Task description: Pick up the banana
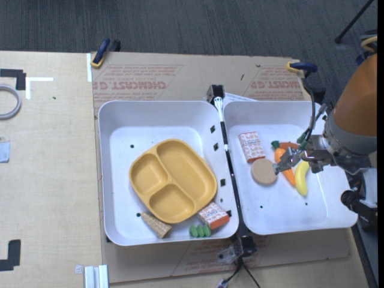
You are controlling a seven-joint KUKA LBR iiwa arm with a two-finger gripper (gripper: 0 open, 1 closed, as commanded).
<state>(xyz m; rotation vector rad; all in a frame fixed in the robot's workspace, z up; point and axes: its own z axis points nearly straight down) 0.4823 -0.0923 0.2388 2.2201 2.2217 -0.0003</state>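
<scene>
The yellow banana point(301, 179) lies near upright in the right bin point(336, 218), beside a carrot point(288, 174).

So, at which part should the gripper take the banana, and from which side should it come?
Probably the lower half of the banana, from above, with the fingers across its narrow width. It lies flat in the right bin, long axis running near to far. Its upper end sits under the gripper beside the carrot; the lower end has bare floor around it.
</scene>
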